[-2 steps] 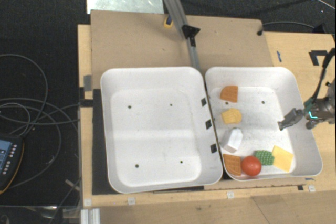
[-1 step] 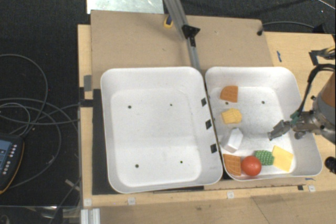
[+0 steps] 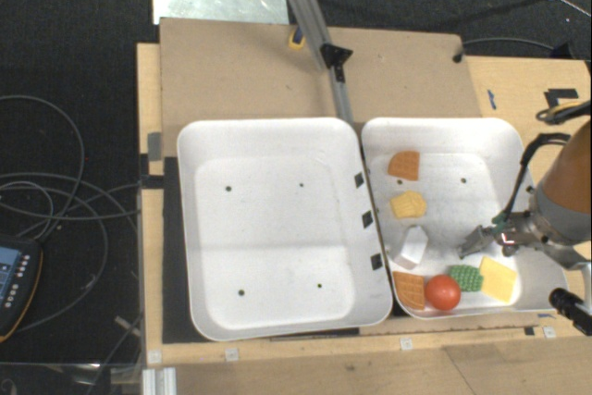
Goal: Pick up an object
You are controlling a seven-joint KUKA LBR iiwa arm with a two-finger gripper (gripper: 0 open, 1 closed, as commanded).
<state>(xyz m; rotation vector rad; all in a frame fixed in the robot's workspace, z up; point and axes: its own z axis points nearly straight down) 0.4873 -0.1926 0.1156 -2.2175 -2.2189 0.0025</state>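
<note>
The right bin [image 3: 504, 136] holds several small items. An orange wedge [image 3: 403, 165] and a yellow piece [image 3: 408, 203] lie toward its far left. A white object [image 3: 413, 245] sits lower down. Along the near wall lie an orange waffle-like piece [image 3: 409, 289], a red ball [image 3: 444, 292], a green ridged item [image 3: 466, 277] and a yellow block [image 3: 498, 278]. My gripper [image 3: 479, 241] hangs over the right bin's middle right, just above the green item and the yellow block, with nothing visibly held in it.
The left bin [image 3: 199, 153] sits beside the right one, with black clips [image 3: 366, 218] along the shared edge. A slanted metal pole [image 3: 310, 9] crosses the back of the bench. Cables [image 3: 55, 190] lie on the floor to the left.
</note>
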